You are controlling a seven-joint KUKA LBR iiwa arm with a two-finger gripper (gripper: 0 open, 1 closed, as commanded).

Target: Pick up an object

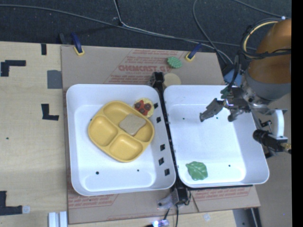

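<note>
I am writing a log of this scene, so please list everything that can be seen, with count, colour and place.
bins: 2, white, side by side on the bench
divided tray: 1, yellow, in the left bin
flat piece: 1, tan, on the tray
small item: 1, red and dark, at the tray's upper right edge
soft lump: 1, green, near the front of the right bin
round piece: 1, green, on the cardboard behind the bins
clamps: 2, blue and yellow, at the cardboard's back edge
gripper: 1, dark, over the right bin, fingers spread, holding nothing
</note>
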